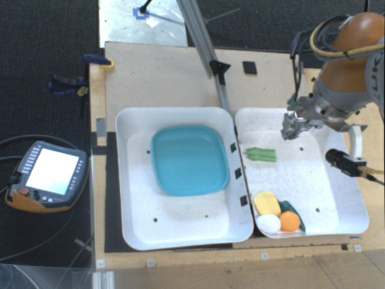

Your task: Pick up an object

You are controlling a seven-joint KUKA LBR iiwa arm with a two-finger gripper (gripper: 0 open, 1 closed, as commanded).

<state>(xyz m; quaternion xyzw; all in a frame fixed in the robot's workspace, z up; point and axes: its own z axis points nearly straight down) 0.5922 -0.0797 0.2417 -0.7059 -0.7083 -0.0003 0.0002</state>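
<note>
Where the gripper (290, 127) hovers, its tips blur together.

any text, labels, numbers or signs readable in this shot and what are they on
None can be read.
Handheld control pendant: its screen is washed out white, nothing legible.
Small black square on the bench: no visible writing.
Blue plate, green item and both white bins: no markings seen.
</note>
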